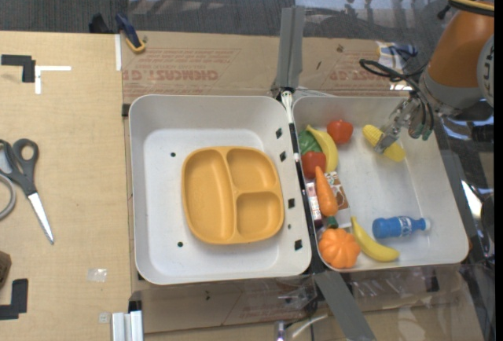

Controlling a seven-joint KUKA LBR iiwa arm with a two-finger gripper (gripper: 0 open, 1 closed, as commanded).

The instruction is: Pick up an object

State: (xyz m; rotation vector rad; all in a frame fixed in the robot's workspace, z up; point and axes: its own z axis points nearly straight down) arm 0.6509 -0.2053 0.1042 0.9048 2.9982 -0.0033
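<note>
The grey arm's two-finger gripper (391, 135) hangs at two o'clock in the right shallow white bin (440, 206), its fingers clenched on a small yellow corn-like toy (372, 133). At ten o'clock of that bin lie a red tomato (339, 130) and a yellow banana (325, 147); a blue plastic bottle (398, 227) lies at five o'clock. The left white bin (149, 198) holds an orange divided plate (233, 194)
</note>
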